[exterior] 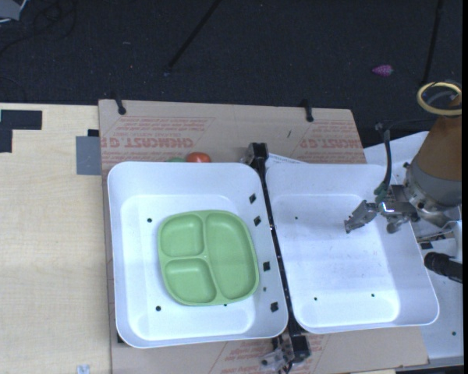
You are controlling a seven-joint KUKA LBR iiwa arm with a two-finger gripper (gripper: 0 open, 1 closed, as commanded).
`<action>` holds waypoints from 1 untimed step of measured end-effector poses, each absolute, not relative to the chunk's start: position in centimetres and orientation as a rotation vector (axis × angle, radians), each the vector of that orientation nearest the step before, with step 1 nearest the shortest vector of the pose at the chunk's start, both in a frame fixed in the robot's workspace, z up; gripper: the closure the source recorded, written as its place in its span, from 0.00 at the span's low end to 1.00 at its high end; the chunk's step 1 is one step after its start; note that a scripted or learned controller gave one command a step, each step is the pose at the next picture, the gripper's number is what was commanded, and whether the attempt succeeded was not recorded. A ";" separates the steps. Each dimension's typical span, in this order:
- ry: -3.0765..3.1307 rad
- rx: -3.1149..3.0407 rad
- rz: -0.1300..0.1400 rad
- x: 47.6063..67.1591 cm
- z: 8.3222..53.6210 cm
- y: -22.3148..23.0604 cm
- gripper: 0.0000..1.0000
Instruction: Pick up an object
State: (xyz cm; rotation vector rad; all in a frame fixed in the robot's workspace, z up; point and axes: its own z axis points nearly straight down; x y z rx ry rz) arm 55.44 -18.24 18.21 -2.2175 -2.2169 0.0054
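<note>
**One plate to lift, and my gripper is in the other bin**

Two white bins sit side by side on the bench, and the one pickable object I can make out is a green divided plate (208,257) lying flat on the floor of the left bin (129,209). It has three compartments and rests slightly turned, roughly in the middle of that bin, clear of the walls on every side. That placement helps me: an open rim all round means the fingers could come down over an edge without fouling the bin wall.

My gripper (370,215) is over the right bin (335,287), near its far right side, reached in from the arm (441,158) at the edge of my view. From this slanted angle I can see metal linkage pointing left toward the divider (269,240), but I cannot tell how far apart the fingers stand, and I see nothing between them. So I judge the pick has not begun.

Behind the left bin, something small and orange-red (198,158) sits on the cardboard (218,135), outside my working area.

My reading is that the arm needs to cross the divider and descend on the plate's rim. A flat, shallow plate is awkward; a grip on the lip could easily slip.
</note>
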 end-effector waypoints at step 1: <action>-2.216 -2.218 0.005 55.8 13.6 -18.6 0.00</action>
